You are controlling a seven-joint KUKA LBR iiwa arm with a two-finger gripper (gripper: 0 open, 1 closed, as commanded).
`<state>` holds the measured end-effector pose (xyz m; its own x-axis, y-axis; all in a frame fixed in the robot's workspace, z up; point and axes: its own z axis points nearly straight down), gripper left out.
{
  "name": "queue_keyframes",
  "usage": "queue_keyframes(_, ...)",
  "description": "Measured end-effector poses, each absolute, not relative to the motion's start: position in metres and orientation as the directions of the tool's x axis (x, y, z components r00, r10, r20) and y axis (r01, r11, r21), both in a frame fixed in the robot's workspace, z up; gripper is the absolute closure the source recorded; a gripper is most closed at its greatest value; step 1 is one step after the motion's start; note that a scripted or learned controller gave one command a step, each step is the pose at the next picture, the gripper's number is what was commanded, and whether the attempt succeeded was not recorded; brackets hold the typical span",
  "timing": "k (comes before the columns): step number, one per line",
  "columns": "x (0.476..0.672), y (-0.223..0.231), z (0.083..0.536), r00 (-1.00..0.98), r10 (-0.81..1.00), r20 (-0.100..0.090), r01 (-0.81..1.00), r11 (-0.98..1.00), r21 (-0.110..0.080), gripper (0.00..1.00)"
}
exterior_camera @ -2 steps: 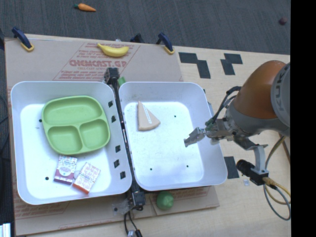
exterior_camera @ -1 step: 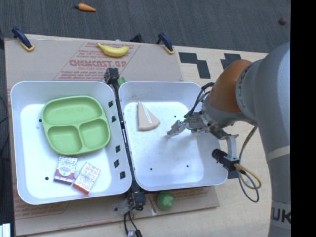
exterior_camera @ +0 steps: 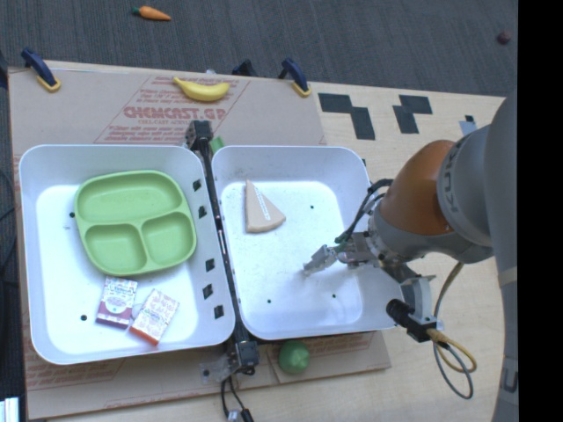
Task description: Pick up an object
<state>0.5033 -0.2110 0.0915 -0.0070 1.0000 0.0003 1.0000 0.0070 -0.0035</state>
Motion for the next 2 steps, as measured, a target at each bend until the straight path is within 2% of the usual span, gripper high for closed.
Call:
queue_keyframes(1, 0.582, -0.192, 0.092, -0.006, 1.000, 0.002, 1.000, 0.006, -0.001, 0.00)
queue_keyframes(2, 0.636, -0.210, 0.092, -0.006, 1.000, 0.001, 1.000, 0.006, -0.001, 0.00)
